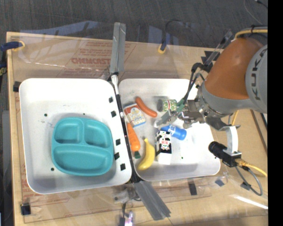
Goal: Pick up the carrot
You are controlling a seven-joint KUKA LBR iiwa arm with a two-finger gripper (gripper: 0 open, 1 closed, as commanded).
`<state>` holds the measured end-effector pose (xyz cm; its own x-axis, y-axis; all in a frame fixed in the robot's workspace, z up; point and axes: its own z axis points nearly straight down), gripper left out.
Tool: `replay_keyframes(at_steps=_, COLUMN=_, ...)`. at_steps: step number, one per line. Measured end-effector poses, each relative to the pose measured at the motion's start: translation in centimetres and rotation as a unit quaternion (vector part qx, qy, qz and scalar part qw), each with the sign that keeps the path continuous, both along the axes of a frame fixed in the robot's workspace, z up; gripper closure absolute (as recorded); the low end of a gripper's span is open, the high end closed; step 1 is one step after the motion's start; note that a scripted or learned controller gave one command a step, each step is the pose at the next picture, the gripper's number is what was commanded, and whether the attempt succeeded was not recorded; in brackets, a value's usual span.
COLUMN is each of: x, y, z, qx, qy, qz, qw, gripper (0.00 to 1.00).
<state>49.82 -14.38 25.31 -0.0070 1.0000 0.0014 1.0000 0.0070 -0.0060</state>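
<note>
The slim, tapered orange carrot (133, 137) is laid just left of the curved yellow banana (147, 157). The gripper (180, 114) is seen up-right of the banana; whether it is clenched cannot be told.

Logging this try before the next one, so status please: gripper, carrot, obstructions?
Gripper low over right bin, among blue cylinder and small can. Carrot at bin's left wall, untouched. Banana beside its lower end.

Grey arm (256, 79), broad orange band, yellow cable

Glossy plastic carrot (133, 137), smooth turquoise plastic tray (83, 145), matt white bins (33, 126).
</note>
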Motion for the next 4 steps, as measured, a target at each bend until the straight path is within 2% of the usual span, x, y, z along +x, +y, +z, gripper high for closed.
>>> replay_keyframes(at_steps=1, x=4.7, y=6.4, z=-6.3, qx=-0.0011, qy=0.0, qz=-0.137, qw=0.9906, gripper=0.0)
replay_keyframes(at_steps=2, x=5.2, y=5.2, z=-11.0, qx=-0.0018, qy=-0.009, qz=-0.094, qw=0.9956, gripper=0.0)
replay_keyframes(at_steps=3, x=4.7, y=3.9, z=-15.9, qx=-0.0061, qy=-0.006, qz=-0.215, qw=0.9766, gripper=0.0)
replay_keyframes(at_steps=4, x=4.7, y=4.2, z=-15.0, qx=-0.0029, qy=-0.002, qz=-0.212, qw=0.9772, gripper=1.0)
